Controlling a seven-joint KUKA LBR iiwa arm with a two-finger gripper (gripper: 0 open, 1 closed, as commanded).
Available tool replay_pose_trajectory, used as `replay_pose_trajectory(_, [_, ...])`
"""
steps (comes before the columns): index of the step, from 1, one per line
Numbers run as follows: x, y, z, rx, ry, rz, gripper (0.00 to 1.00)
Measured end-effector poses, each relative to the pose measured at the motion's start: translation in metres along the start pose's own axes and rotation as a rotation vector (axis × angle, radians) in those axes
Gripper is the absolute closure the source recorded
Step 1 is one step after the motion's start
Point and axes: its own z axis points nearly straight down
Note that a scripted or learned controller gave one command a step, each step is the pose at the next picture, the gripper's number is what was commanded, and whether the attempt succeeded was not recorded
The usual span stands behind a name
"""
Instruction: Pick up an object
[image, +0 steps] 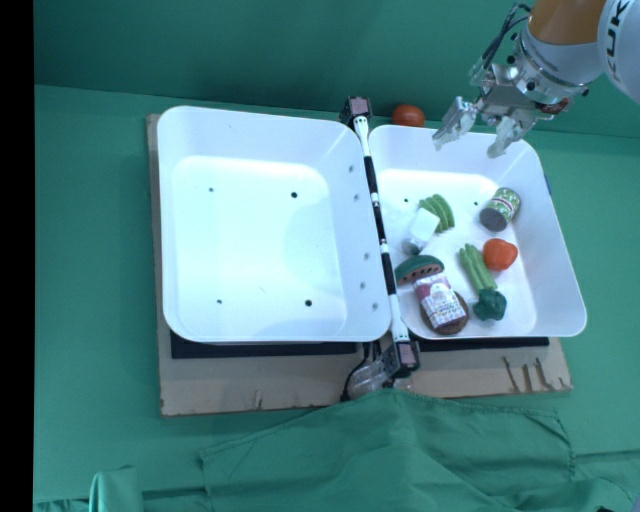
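My gripper (476, 129) hangs open above the far edge of the right bin (560, 300), with nothing between its fingers. Below it in that bin lie a small tin can (500, 209) on its side, a red tomato (500, 253), green pea pods (439, 210), a white block (421, 227), a watermelon slice (419, 268), a green stalk (476, 266), a broccoli piece (489, 305) and a ketchup packet on a brown disc (441, 304).
The left bin (180, 140) lies beside the right one, with a black-and-white divider bar (377, 210) between them. A red ball (407, 115) rests on the bench behind the bins. Green cloth (400, 455) bunches at the front.
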Motion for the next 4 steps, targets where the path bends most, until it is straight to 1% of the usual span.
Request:
replay_pose_trajectory(1, [0.029,-0.019,-0.039,-0.007,0.0,-0.003,0.0])
replay_pose_trajectory(2, [-0.005,-0.073,0.041,0.009,0.0,0.007,0.0])
replay_pose_trajectory(3, [-0.055,-0.09,0.092,0.005,-0.002,0.007,0.0])
replay_pose_trajectory(4, [-0.076,-0.159,0.156,-0.01,-0.001,0.006,0.0])
